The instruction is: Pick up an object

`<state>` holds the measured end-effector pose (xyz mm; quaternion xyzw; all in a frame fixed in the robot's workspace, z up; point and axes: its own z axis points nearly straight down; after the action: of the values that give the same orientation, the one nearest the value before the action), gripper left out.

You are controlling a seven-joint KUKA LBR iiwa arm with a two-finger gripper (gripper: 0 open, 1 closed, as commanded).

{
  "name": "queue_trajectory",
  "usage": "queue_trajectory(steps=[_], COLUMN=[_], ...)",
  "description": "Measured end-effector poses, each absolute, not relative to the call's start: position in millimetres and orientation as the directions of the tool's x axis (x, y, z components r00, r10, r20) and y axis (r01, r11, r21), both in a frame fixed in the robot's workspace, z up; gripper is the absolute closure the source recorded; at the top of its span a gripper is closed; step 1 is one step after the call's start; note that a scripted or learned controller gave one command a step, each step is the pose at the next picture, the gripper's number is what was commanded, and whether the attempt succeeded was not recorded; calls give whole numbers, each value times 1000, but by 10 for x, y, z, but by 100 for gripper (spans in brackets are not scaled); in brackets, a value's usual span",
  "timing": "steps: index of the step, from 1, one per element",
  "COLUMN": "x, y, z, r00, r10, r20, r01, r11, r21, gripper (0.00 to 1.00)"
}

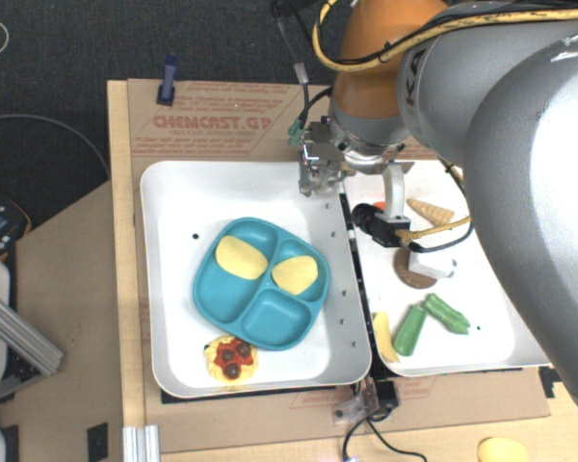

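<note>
Resting in the right bin [501, 349], the candidate objects are small toy food pieces: two green pieces [429, 320] lying side by side near the front, a yellow strip [381, 337] against the left wall, a brown disc [414, 272] near the middle, and a tan cone [431, 210] toward the back. All of them appear light, rigid and smooth, so they would likely slide or roll if nudged; the longer green piece seems the easiest to take, gripped across its narrow width at mid-length. The left bin [164, 258] holds a blue divided plate [260, 296] with two yellow pieces [268, 265] in its upper compartments, and a small pizza-like piece [230, 356] lies just beside the plate's front edge. The plate looks too wide and shallow for a two-finger grasp except at its rim. The gripper [320, 166] stands above the back of the divider between the two bins, apart from every object. It cannot be told from this view how far its jaws are parted, and nothing is seen between them. A blue clip [168, 80] sits on the cardboard [222, 114] behind the bins.
</note>
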<state>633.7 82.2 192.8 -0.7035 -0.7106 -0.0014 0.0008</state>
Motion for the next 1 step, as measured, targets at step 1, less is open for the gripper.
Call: queue_trajectory(steps=[1], x=[5814], y=[1492], z=[2435], r00=[-5], r10=[1000], r20=[2], r01=[1000], r11=[5], r21=[0], gripper=[100])
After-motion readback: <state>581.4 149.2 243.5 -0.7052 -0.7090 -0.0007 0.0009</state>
